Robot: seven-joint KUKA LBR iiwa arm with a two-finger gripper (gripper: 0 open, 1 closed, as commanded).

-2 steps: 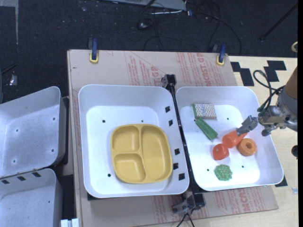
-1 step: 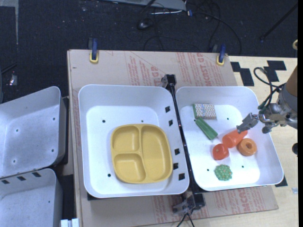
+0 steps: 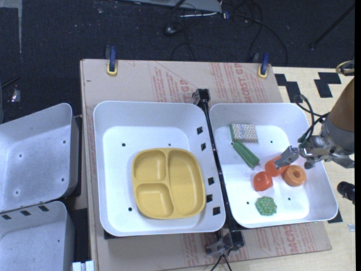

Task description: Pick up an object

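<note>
Nearest the camera, at the front of the right bin [image 3: 316,205], a knobbly green object [image 3: 265,206] is seen lying alone on the white floor. Just behind it a red-orange rounded piece [image 3: 262,180] is found, and beside that, to the right, an orange ring [image 3: 294,175] with a hole through its middle. A second red-orange piece [image 3: 273,167] is set between the two, and it is here that the end effector [image 3: 290,156] is placed: its grey fingers are lowered to this cluster, the tip lying against or just over the red-orange piece near the ring. Whether the fingers are parted or closed cannot be told from this slanted view, and nothing is clearly shown gripped between them. Further back a green stick [image 3: 246,153] is laid diagonally, with a speckled block [image 3: 244,132] behind it near the far wall. In the left bin [image 3: 107,151] a yellow divided tray [image 3: 168,182] is rested. The task is judged to be at the reaching stage: an object is approached, perhaps touched, but no lift is shown, so the grasp and the raising are left to be done. Both bins are carried by the tabletop [image 3: 169,78].
</note>
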